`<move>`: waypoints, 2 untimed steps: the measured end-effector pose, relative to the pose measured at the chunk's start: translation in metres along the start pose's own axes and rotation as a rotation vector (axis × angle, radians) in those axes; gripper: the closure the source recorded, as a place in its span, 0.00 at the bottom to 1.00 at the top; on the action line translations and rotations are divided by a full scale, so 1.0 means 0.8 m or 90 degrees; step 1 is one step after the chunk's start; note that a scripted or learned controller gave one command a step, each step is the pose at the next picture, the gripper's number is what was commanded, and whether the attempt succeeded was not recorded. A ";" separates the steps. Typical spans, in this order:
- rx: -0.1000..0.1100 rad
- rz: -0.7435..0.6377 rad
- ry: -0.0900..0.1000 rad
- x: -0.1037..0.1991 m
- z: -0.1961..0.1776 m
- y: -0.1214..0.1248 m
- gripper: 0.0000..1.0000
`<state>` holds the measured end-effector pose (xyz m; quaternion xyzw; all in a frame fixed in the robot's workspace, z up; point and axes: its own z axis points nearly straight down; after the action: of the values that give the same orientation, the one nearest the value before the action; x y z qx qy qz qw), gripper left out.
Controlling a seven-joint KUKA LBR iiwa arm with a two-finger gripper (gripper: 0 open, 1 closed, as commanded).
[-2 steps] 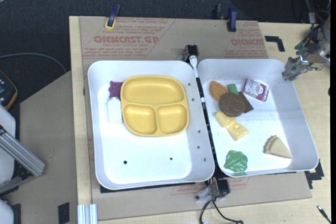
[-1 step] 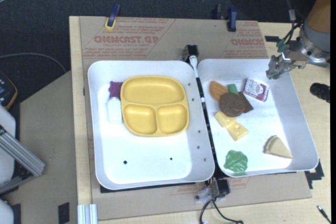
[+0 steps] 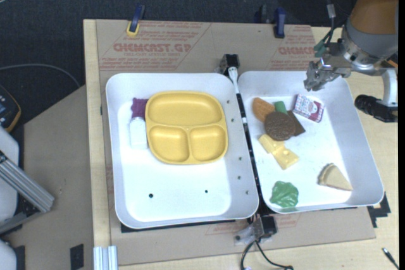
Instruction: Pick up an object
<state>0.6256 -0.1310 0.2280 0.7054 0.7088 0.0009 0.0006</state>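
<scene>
Left of centre you see a yellow tray in the left bin. Right of centre, a small pink carton lies in the right bin; the pincer hovers just above it, and you cannot tell its grip.

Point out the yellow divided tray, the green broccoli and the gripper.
yellow divided tray (image 3: 186,126): camera view, on its central ridge.
green broccoli (image 3: 284,194): camera view, its middle.
gripper (image 3: 314,82): camera view, at its fingertips.
</scene>
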 end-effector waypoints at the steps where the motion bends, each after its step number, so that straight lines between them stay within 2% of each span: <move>1: 0.002 0.000 0.001 0.078 0.000 0.004 1.00; 2: -0.001 -0.002 0.001 0.150 -0.009 0.017 1.00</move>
<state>0.6389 -0.0113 0.2355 0.7045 0.7097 0.0020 0.0009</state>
